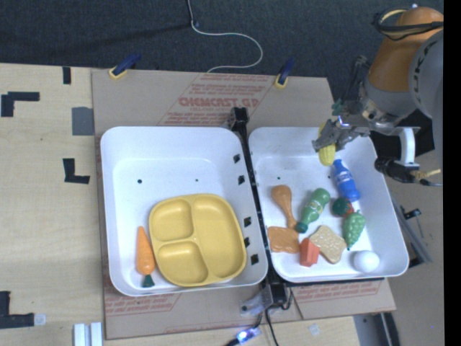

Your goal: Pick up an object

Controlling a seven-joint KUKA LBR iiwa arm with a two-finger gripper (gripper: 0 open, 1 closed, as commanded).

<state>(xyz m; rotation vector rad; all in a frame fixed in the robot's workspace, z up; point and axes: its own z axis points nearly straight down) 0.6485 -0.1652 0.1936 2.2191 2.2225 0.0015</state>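
From my remote station I see the grey arm with its orange band (pixel 407 45) reaching in over the far right corner of the worktop (pixel 50 193). Its end effector (pixel 329 148) hangs over the far edge of the right shallow white bin (pixel 385 265), clenched on a small yellow toy piece (pixel 327 154) that sits between its fingertips, just above the bin floor. Just beside that piece, toward the near edge, lies a blue-and-white plastic bottle (pixel 346 182). Further toward the near edge of the same bin lie a tan toy drumstick (pixel 284 202), a green toy bottle (pixel 312 209), a small dark green toy with a red spot (pixel 341 207), a knobbly green toy vegetable (pixel 354 228), an orange flat toy piece (pixel 283 240), a red block (pixel 309 253), a tan toy bread slice (pixel 330 243) and a white ball (pixel 366 261). The left shallow white bin (pixel 122 157) holds a yellow three-compartment plastic plate (pixel 197 238) toward its near edge, with an orange toy carrot (pixel 145 254) just beside the plate on the bin's left side.
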